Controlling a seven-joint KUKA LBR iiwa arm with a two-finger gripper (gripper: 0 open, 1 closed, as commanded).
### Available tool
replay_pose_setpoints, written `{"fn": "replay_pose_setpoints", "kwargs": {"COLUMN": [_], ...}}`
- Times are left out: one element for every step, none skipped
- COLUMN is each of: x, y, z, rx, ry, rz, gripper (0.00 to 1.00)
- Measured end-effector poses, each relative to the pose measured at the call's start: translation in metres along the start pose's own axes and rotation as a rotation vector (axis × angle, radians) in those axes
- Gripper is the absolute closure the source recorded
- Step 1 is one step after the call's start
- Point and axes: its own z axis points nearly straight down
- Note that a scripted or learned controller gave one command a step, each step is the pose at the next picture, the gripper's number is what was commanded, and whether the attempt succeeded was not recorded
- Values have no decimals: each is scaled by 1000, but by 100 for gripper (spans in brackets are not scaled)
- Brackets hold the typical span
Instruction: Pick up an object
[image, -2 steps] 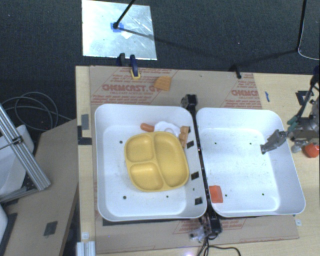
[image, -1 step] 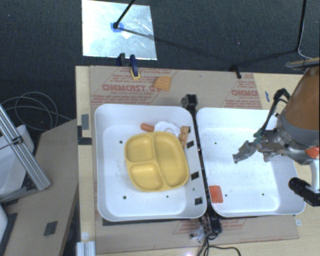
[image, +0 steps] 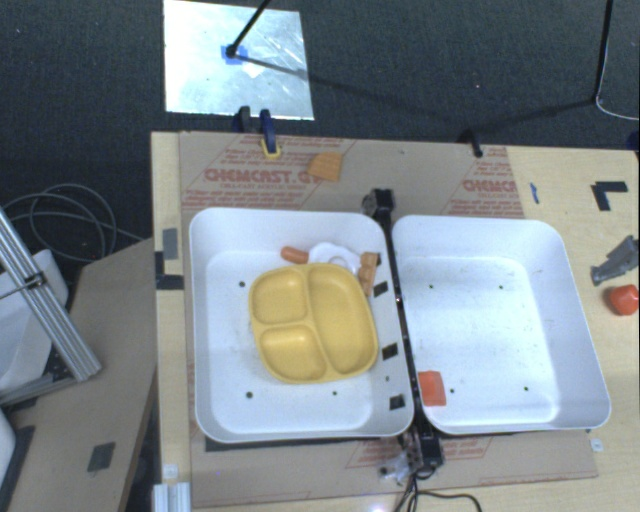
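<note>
Looking down on a pale wooden surface (image: 560, 170) covered by a brown cardboard sheet with red lettering (image: 250, 177). Two shallow white plastic bins sit on it side by side, rims touching along a black centre strip.

Left bin (image: 215, 300):
- yellow plastic divided plate (image: 312, 323), a smooth, matte rounded rectangle. It has one long compartment on its right side and two smaller ones on its left. It lies flat near the bin's middle, slightly rotated, with the long compartment running top to bottom of the view.
- small orange sausage-shaped piece (image: 294, 255), glossy, just beyond the plate's far edge. Its long axis runs left-right, the right end dipping a little.
- thin white curved piece (image: 333, 254) beside it, partly tucked behind the plate; its shape is unclear.
- tan cork-like block (image: 368, 270) by the bin's right wall, close to the plate's far right corner. Its long axis runs roughly towards and away from the camera.

Right bin (image: 560, 300):
- orange-red squarish block (image: 431, 388), matte, in the near left corner by the wall.

Outside the bins:
- tan flat chip (image: 325, 165) on the cardboard.
- blue-and-yellow clamp (image: 268, 135) on the far edge.
- crinkled silvery sheet (image: 238, 60) on the dark floor.
- grey angular metal piece (image: 615, 262) at the right edge, with an orange-red rounded lump (image: 622, 298) just below it.

Hand: whether apart or together, I cannot tell.
</note>
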Motion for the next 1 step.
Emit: {"fn": "replay_pose_setpoints", "kwargs": {"x": [1], "y": [-3], "z": [-7], "rx": [10], "ry": [9], "rz": [-10], "gripper": [0]}}
